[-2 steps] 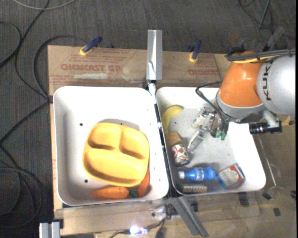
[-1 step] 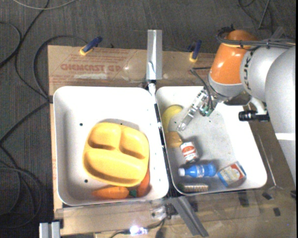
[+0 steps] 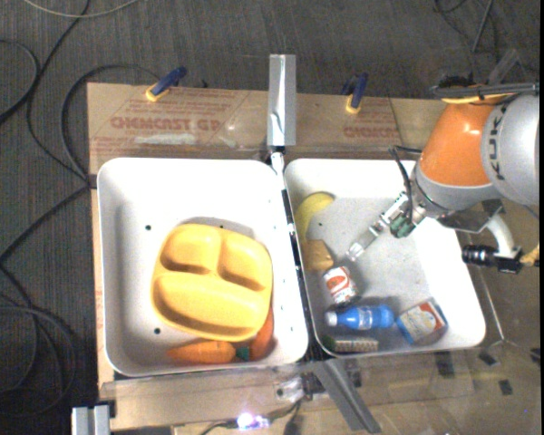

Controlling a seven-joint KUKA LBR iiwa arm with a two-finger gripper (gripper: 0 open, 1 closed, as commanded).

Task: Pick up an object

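The worktop (image 3: 109, 116) carries two white bins side by side, and nothing has been lifted out of either one yet, as far as I can see.

The left bin (image 3: 127, 198) holds the biggest item, a yellow sectioned tray (image 3: 213, 277) lying upside down, with an orange carrot (image 3: 199, 352) tucked just under its near edge.

The right bin (image 3: 453, 261) is where the arm (image 3: 476, 157) is working. It reaches in from the right, its orange band over the bin's far right corner. The pincer (image 3: 361, 246) hangs low over a bare patch of floor in the middle of that bin. I cannot tell whether its tips are parted or closed; they are too small and thin from here. Nothing shows between them.

The loose things lie around it: a yellow ball (image 3: 314, 208) near the far left corner, a brown lump (image 3: 318, 256) just below that, a small red and white can (image 3: 341, 285) close to the pincer's tip, a blue bottle (image 3: 363, 317) along the near wall, and a small carton (image 3: 422, 321) beside it.

My guess is that the job is at its start. The pincer seems nearest the can and the brown lump, so one of those looks the likely target. The closing and lifting are all left to do.
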